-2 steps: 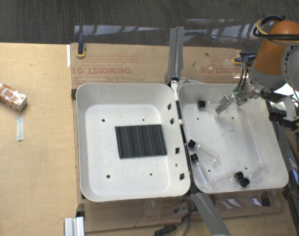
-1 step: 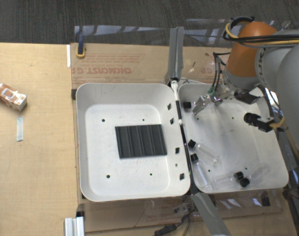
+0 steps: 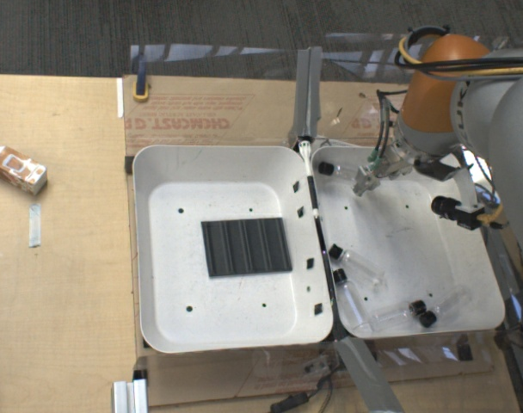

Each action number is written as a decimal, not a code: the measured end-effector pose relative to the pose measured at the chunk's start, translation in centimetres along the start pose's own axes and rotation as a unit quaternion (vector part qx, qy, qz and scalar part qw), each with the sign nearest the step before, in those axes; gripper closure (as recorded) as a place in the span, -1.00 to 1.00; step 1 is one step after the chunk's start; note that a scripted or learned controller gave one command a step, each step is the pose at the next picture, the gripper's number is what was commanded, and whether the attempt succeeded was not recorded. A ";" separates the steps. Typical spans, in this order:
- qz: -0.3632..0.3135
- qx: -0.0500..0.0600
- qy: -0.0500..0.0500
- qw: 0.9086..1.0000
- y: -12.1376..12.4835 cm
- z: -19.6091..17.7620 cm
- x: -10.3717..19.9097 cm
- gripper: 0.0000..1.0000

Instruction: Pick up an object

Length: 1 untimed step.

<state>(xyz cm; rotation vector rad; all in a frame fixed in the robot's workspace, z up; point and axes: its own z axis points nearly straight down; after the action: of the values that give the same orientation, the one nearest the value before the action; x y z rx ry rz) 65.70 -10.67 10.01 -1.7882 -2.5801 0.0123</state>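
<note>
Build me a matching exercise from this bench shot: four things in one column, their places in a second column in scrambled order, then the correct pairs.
Things:
1. dark ribbed panel
2. gripper
3. small orange-and-white carton
4. orange band

Places:
A. on the wooden surface left of both bins
B. on the arm, above the wrist
C. flat in the middle of the left bin
D. over the upper part of the right bin

Pairs: 1-C, 2-D, 3-A, 4-B

Robotics lab: wooden bench [image 3: 55, 317], two white bins [image 3: 150, 231], office carpet [image 3: 201, 7].
</note>
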 end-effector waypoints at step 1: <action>0.000 -0.001 0.000 1.000 0.1 0.0 0.1 -1.00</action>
<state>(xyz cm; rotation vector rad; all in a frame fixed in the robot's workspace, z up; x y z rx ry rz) 65.77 -10.58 10.04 -1.7876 -2.5818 0.0096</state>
